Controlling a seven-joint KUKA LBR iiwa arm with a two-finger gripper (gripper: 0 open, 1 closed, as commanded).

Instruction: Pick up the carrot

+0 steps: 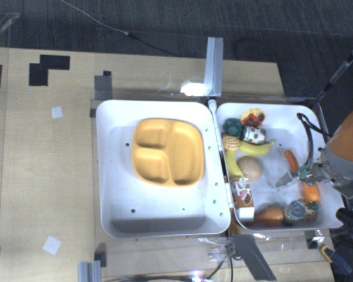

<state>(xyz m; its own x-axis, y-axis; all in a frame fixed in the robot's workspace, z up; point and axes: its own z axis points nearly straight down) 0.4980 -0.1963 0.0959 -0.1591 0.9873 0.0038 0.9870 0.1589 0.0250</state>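
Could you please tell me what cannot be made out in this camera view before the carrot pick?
- Gripper: too small and blurred to tell open or shut.
- Carrot: partly hidden by the gripper; contact unclear.
- Arm: cut off by the right edge.
- Can: label too small to read.

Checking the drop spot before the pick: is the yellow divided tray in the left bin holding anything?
Empty. The yellow tray lies flat in the left bin, and all its compartments show bare yellow.

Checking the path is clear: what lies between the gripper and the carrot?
In the camera view, nothing: the gripper sits right beside the carrot, with bare white bin floor around them. The banana lies further left.
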